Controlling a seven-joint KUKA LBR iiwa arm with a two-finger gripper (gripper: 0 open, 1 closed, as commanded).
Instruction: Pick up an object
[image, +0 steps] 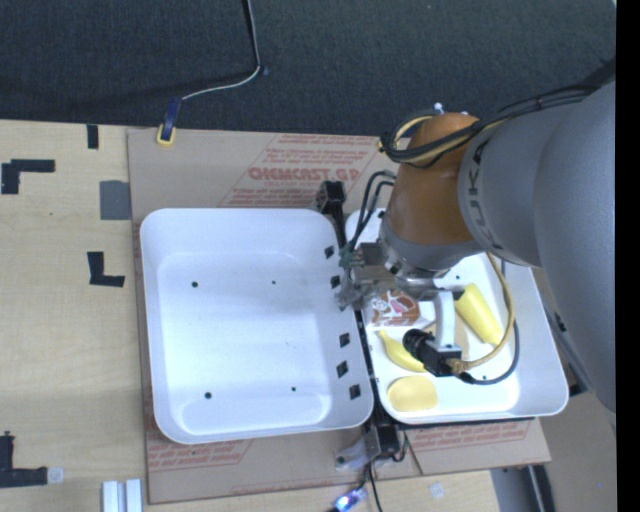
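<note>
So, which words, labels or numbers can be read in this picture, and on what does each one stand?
"CHEMCAST GP": red print on the brown cardboard sheet under the bins; this reading is uncertain.
Fainter red print repeats around it, too blurred to read.
Letters on the grey arm, too foreshortened to read.

Two bins sit side by side on a cardboard sheet (290, 170) on the bench (60, 330). The left bin (160, 300) lies beside the right bin (535, 390), which holds several small objects (412, 393). The arm (500, 190) reaches over the right bin.
</note>
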